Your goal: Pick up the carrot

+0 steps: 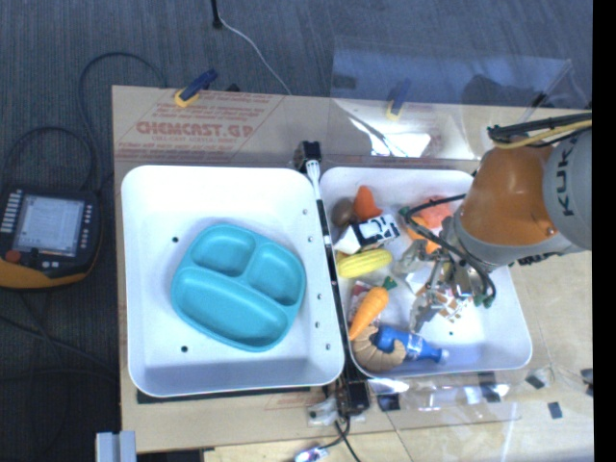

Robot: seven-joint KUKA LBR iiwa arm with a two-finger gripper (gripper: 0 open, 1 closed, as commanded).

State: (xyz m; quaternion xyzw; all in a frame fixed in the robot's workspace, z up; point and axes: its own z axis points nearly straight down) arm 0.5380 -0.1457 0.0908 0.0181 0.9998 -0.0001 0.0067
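- The tabletop (192, 128) carries two shallow white bins side by side: the left bin (159, 219) and the right bin (500, 340).
- The left bin holds a blue divided tray (239, 285), lying flat near its centre.
- The carrot (369, 308) lies in the right bin, toward its left wall, tilted with its green top pointing up and to the right. It sits just below a yellow corn cob (362, 263) and just above a blue bottle (409, 345), which rests on a tan round item at the near edge.
- A second orange cone-shaped item (364, 201) lies near the far wall of the right bin, beside a small black-and-white toy (372, 229).
- The arm (510, 205) reaches in from the right; its orange band is above the right bin.
- The end effector (438, 296) hangs over the middle of the right bin, to the right of the carrot and apart from it.
- Whether the end effector is spread or pressed together cannot be told; nothing is visibly pinched in it.
- A handheld control pendant (43, 234) lies on the floor, left of the tabletop.
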